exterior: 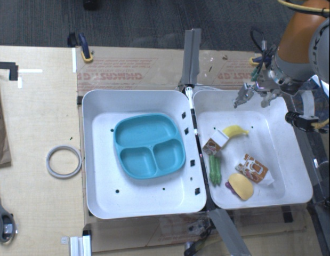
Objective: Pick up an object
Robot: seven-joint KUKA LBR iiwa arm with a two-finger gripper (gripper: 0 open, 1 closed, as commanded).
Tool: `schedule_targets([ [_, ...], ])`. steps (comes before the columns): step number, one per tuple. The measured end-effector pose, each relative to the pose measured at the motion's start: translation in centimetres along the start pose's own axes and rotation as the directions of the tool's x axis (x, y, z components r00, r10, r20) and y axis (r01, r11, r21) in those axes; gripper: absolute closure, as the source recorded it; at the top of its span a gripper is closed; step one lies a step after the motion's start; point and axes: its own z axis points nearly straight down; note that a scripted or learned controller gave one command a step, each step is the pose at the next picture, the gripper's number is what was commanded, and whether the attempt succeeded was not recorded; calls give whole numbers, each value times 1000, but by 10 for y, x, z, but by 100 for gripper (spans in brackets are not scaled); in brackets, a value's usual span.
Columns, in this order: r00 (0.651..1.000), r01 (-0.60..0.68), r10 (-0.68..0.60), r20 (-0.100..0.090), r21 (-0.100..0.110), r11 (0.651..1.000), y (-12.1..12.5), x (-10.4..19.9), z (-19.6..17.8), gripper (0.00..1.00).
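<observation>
Crowding right bin (292, 159), banana (236, 131), carton (253, 169)

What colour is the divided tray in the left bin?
Light blue; the divided tray shows best in the camera view.

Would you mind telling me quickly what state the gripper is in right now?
Gripper: open, holding nothing, above the right bin's far edge.

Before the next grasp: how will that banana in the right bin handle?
The banana looks like smooth toy plastic, so probably stiff, light and somewhat slippery. Its curved shape suggests it may pivot or slide if pushed. It touches the small white box, which could shift along with it.
</observation>
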Motion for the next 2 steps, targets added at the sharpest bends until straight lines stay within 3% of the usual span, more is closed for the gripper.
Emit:
schedule_targets([
  [1, 1000, 30, -30, -1, -2, 1000, -39, 44, 94, 0],
  [2, 1000, 20, -20, -1, 1, 1000, 10, 5, 95, 0],
])
